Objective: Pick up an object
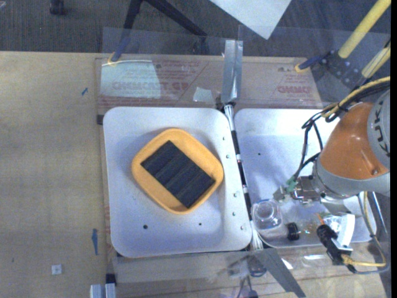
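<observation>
An orange square dish with a black ribbed pad (177, 174) lies in the left bin (124, 228). A small clear round cup (265, 213) sits near the front left corner of the right bin (273, 141). My gripper (307, 231) hangs low over the front of the right bin, just right of the clear cup and apart from it. It is open, its two dark fingertips (291, 231) are spread, and nothing shows between them. The grey arm with its orange band (350, 146) covers the right part of that bin.
A raised white divider (238, 172) runs between the two bins. Cables (310, 135) loop from the arm over the right bin. A clear panel and a metal post (231, 73) stand behind the bins. Wooden bench lies to the left.
</observation>
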{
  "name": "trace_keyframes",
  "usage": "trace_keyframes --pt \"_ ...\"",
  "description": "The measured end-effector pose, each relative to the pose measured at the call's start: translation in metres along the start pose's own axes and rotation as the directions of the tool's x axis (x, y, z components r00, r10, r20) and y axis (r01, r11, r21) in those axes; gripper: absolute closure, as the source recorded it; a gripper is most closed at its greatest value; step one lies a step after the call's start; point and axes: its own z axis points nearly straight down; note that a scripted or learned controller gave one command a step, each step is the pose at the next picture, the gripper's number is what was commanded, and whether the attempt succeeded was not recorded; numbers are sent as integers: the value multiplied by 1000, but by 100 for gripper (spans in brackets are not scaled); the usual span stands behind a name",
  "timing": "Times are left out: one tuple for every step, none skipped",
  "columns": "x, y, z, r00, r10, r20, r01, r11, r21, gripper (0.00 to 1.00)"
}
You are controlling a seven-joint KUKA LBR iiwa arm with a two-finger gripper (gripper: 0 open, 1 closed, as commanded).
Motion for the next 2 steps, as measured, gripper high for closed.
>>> trace_keyframes --pt "35 0 -72 998 67 1 -67 998 -1 0" --pt "20 56 -72 989 147 1 -147 989 -2 0"
